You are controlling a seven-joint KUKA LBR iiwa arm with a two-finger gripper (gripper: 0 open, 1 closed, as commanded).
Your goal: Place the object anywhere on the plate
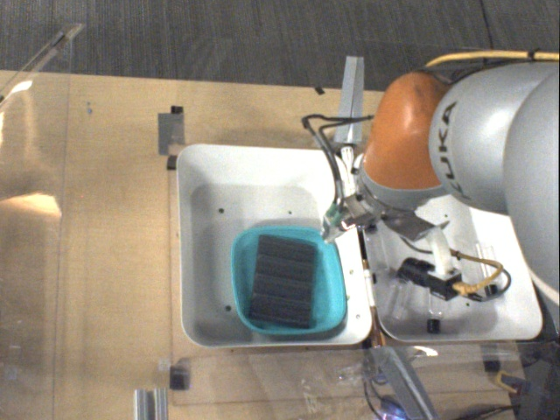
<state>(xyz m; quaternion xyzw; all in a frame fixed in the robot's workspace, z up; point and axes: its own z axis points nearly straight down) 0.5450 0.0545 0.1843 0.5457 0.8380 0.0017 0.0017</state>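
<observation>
Block [282, 280], dark and ridged, lies flat on plate [332, 291], about centred, well inside the rim. Its long side runs roughly top to bottom of the frame with a slight lean, and several ribs cross it. The plate is teal, a rounded square with a raised rim, and sits in the lower right part of left bin [186, 234]. Its right edge is close to that bin's right wall and its lower edge is near the lower wall. Gripper [335, 224] is at centre frame, just above the plate's upper right corner and against the left bin's right wall. It is apart from the block. Cannot tell whether it touches the plate rim. Gripper state: cannot tell, since the tip is small and partly covered by the wrist. Arm [490, 129], grey, comes in from the right edge of the frame, with orange band [402, 138] at upper centre right. The arm overhangs the upper part of right bin [516, 309]. The right bin is at lower right, side by side with the left bin, their walls touching. Bench [87, 261] is pale tan, with a bright glare patch at far left. Dark floor [219, 16] runs across the top of the frame.
</observation>
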